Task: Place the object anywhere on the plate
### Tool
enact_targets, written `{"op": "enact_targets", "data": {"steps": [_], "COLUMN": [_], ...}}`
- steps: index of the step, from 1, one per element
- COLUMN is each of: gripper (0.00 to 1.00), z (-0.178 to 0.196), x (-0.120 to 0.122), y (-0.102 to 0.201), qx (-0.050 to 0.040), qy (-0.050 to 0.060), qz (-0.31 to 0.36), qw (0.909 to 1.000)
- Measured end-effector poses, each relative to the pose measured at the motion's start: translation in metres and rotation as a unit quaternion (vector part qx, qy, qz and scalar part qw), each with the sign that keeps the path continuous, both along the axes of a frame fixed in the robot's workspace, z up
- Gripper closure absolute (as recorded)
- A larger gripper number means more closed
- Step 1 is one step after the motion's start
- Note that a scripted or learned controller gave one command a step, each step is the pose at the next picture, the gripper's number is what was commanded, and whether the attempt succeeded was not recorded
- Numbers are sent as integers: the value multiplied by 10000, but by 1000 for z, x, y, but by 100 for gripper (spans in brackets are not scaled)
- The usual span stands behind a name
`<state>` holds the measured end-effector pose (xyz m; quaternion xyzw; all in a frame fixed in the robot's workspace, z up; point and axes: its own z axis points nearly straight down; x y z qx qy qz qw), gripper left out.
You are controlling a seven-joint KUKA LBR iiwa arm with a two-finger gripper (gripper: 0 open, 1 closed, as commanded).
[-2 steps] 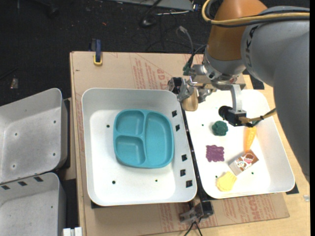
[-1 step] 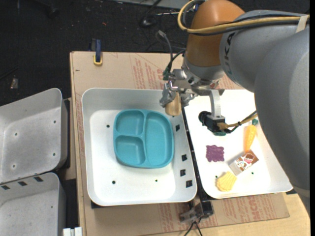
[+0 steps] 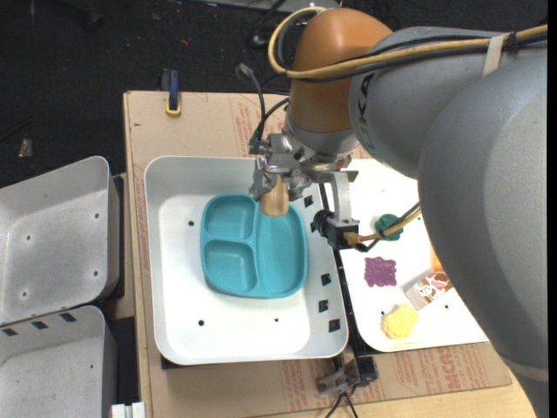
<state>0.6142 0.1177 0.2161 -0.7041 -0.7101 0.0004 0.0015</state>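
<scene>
Over left bin's far edge: end effector point(image 3: 275, 184), closed on 1 tan object point(image 3: 275, 200), long axis upright, directly above teal plate's point(image 3: 252, 249) far-right compartment.

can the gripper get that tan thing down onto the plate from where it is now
Probably yes. The gripper hangs over the upper right part of the plate with the tan object between its jaws, and nothing lies on the plate beneath it.

Faint reddish printing is showing on the brown cardboard sheet point(image 3: 218, 111) lying under the two white bins, but its letters are too blurred and too small to read.
</scene>
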Motion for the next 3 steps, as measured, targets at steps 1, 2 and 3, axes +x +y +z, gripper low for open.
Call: {"op": "enact_targets", "data": {"steps": [1, 2, 3], "gripper": [100, 100, 0], "z": [12, 5, 5], "x": [1, -15, -14], "y": [49, 99, 96], "qx": [3, -2, -10], "qy": [-20, -4, -7], "qz": [-1, 0, -27], "qw": [10000, 10000, 10000]}}
